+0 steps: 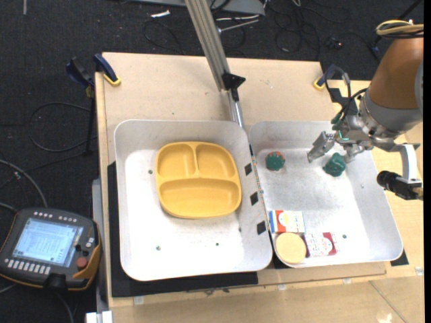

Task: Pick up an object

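Tool [331,147] above teal object [335,165], green object [275,160] near, apart

two white bins sit side by side on the bench [168,79]. the left bin [135,247] holds a yellow tray [199,179] with three compartments, lying flat near its middle. in the right bin [377,227], a green toy [275,161] lies at 10 o'clock and a teal block [335,165] at 1 o'clock. the gripper [331,148] hangs just above and beside the block; contact cannot be told. at 7 o'clock lie a carton [286,220], a round tan lid [291,247] and a red-and-white packet [320,244], close together. a pendant [47,247] rests off the bench at 8 o'clock.
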